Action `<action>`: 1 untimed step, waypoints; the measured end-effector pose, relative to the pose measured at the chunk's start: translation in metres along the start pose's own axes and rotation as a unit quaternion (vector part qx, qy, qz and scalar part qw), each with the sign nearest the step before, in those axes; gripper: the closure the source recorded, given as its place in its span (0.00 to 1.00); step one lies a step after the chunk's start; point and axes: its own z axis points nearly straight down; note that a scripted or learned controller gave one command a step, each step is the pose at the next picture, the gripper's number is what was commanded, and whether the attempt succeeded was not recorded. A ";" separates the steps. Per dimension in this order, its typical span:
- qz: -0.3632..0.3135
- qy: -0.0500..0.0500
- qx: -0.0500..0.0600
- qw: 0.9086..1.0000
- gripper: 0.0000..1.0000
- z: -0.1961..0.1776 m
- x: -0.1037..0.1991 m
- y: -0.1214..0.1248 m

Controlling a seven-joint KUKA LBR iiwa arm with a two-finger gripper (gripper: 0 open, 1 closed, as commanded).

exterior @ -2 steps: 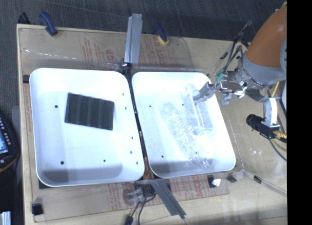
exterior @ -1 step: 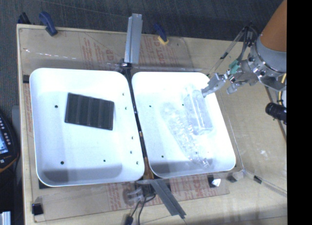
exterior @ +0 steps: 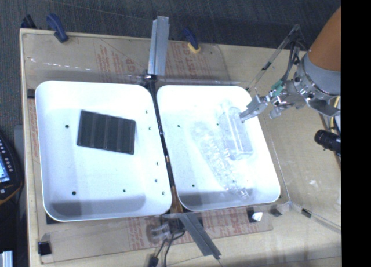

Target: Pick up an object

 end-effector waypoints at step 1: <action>0.124 0.001 0.002 0.992 0.00 0.090 0.016 -0.020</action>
